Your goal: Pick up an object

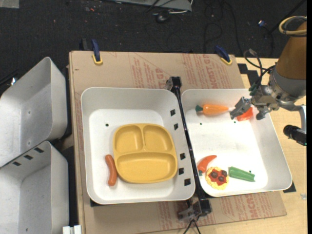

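My gripper (250, 110) hovers low over the far right corner of the right bin (273, 145). Its two dark fingers stand apart, and a small red-orange piece (246, 114) lies between them, touching the left finger (238, 110). I cannot tell whether the piece rests on the bin floor. An orange carrot (213, 109) with a green top lies just left of the gripper. Near the bin's front lie a red pepper (205, 162), a round yellow pizza toy (217, 177) and a green pod (242, 174).
The left bin (92, 130) holds a yellow divided plate (145, 153) and a brown sausage (111, 169) beside it. A black divider with clips (181, 130) runs between the bins. Two spare white bins (29, 130) stand off the bench at the left.
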You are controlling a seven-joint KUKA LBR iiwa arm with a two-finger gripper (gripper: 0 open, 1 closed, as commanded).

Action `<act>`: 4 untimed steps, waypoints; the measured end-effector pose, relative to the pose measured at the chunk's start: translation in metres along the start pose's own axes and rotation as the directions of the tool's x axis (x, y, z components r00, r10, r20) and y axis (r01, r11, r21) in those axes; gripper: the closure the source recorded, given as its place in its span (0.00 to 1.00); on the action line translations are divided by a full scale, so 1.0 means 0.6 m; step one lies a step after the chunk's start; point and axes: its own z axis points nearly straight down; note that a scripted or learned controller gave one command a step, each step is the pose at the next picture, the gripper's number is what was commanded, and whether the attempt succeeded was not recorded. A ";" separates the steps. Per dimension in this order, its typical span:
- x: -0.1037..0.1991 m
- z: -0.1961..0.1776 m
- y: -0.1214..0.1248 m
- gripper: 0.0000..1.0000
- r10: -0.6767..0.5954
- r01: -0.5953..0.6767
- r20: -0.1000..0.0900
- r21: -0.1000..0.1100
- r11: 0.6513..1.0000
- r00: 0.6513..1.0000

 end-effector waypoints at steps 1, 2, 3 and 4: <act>0.001 -0.012 0.005 0.00 -0.003 0.003 0.002 -0.013 1.000 1.000; -0.004 0.070 -0.010 0.00 0.000 0.000 0.001 -0.007 1.000 1.000; -0.002 0.172 -0.024 0.00 -0.001 0.001 0.001 -0.006 1.000 1.000; -0.001 0.208 -0.024 0.00 -0.001 0.002 0.001 -0.010 1.000 1.000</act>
